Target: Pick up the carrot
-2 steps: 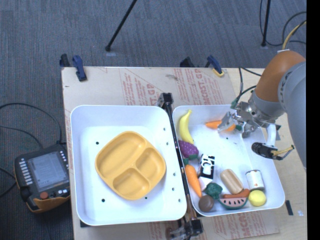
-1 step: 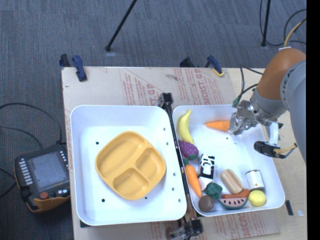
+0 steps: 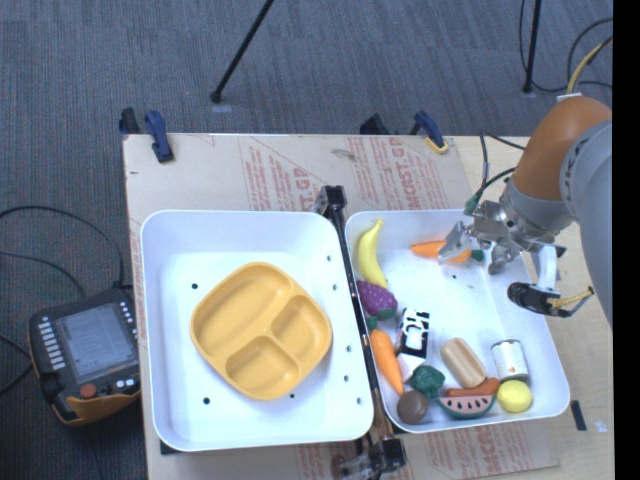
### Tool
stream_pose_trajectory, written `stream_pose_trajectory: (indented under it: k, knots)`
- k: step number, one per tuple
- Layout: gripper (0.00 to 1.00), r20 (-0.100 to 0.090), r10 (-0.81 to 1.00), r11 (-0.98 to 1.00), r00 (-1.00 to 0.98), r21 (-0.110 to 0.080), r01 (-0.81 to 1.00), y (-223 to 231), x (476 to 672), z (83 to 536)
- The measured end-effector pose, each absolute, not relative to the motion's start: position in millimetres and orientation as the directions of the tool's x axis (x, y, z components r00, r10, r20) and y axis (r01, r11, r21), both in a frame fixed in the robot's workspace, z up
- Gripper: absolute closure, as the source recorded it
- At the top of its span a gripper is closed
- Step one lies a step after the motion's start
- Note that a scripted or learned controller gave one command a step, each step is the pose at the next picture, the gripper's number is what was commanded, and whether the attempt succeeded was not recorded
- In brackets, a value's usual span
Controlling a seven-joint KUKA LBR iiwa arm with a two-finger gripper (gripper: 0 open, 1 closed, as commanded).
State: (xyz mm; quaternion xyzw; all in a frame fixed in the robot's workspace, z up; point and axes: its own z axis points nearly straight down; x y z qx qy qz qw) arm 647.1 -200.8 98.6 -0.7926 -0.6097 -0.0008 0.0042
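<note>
Side by side on the desk (image 3: 250, 163), two white bins are seen. In the left bin (image 3: 170, 268) a yellow divided plate (image 3: 262, 330) is held, tilted a little off square. The right bin (image 3: 500, 313) is crowded: a banana (image 3: 370, 253) and purple grapes (image 3: 376, 297) are lined along its left wall, a black-and-white block (image 3: 414, 332) is placed near the middle, and a bread roll (image 3: 463, 361), a can (image 3: 509, 357), a lemon (image 3: 514, 396), a watermelon slice (image 3: 467, 405), a green piece (image 3: 428, 379) and a brown ball (image 3: 411, 406) are gathered along the near edge. The carrot (image 3: 386, 361) is shown as a plain orange taper, thick end towards the grapes, laid against the left wall of that bin. The hand (image 3: 470, 243) is held over the far right corner, well apart from the carrot, beside a small orange pointed piece (image 3: 430, 250); whether it is apart or together cannot be told.
</note>
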Motion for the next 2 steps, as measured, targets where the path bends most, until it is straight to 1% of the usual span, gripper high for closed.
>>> stream_pose_trajectory:
  k: [1,2]
  knots:
    - [1.00,0.005,0.967,-0.253,0.253,-0.007,0.967,-201.1,647.4,108.7]
    - [0.00,0.006,0.968,-0.251,0.251,-0.008,0.968,-200.5,647.3,108.2]
